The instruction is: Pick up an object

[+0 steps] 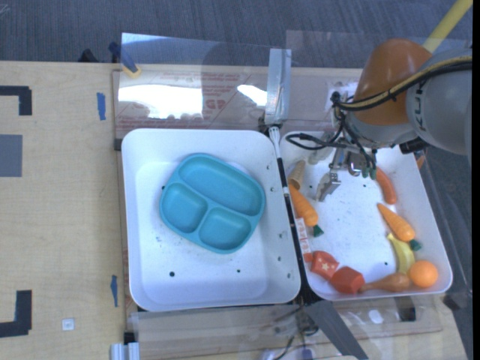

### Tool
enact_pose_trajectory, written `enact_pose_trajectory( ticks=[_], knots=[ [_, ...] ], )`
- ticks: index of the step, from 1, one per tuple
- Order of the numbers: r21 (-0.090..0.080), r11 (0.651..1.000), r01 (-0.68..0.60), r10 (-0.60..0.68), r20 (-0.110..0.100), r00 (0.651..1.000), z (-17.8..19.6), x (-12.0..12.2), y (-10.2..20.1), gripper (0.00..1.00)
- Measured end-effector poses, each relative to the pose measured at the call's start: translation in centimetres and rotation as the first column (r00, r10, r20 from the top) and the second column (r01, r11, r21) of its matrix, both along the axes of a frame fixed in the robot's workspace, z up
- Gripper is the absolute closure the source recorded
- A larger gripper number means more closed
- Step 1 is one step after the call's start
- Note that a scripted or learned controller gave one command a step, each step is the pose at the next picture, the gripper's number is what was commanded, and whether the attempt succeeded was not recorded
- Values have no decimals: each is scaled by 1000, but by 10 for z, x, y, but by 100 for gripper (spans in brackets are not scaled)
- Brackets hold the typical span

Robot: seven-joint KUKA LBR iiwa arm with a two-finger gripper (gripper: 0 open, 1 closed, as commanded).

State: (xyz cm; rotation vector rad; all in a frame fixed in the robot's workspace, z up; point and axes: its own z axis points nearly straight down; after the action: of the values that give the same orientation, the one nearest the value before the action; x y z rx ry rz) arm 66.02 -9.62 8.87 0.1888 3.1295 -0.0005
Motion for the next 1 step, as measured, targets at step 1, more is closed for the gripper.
enact_pose_trajectory(
  ticks=[1],
  knots=[
    [-1,999,42,-42,4,999,1,-81,-32,0]
  ],
)
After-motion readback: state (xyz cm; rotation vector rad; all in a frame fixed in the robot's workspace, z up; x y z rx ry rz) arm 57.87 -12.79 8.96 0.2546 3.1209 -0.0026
